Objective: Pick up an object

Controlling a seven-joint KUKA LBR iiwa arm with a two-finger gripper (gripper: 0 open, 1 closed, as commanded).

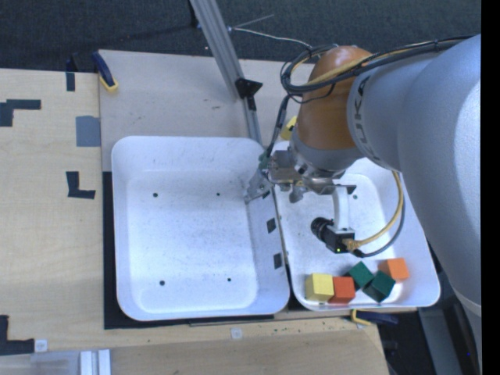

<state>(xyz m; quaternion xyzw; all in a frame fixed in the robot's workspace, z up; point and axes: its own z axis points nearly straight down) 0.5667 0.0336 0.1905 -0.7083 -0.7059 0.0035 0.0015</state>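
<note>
White bins: left bin, right bin on tabletop.
Blocks: yellow, red-orange, green, orange, clustered at right bin's 6 o'clock.
Gripper: over the divider, 11 o'clock from the blocks; grip state cannot be told.
Risk: descending here likely meets the rim, not a block.

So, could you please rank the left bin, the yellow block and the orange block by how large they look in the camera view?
1. left bin
2. yellow block
3. orange block, only slightly smaller than the yellow one, so that ranking is unsure.
</note>
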